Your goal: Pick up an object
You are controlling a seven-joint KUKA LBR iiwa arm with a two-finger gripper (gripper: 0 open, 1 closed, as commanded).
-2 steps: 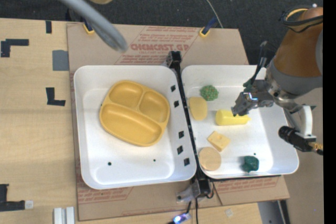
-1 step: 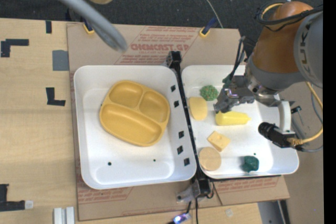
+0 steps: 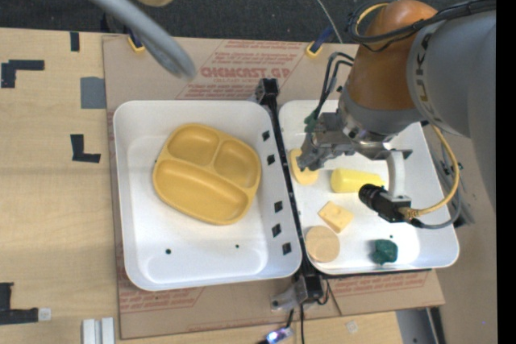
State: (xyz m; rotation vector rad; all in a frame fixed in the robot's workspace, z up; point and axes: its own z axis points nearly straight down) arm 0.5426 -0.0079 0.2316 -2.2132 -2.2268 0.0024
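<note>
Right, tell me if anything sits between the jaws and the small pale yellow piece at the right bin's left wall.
Nothing visible does. The gripper hangs directly over the pale yellow piece; the yellow block lies apart, to its right in the view.

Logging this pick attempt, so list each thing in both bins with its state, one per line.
yellow divided tray: flat, right side up, left bin.
yellow cylinder: on its side, right bin.
yellow wedge: loose on the floor, right bin.
tan disc: flat, right bin's near edge.
green piece: loose, right bin's near corner.
pale yellow piece: flat, right bin's left wall, beneath the hand.
</note>
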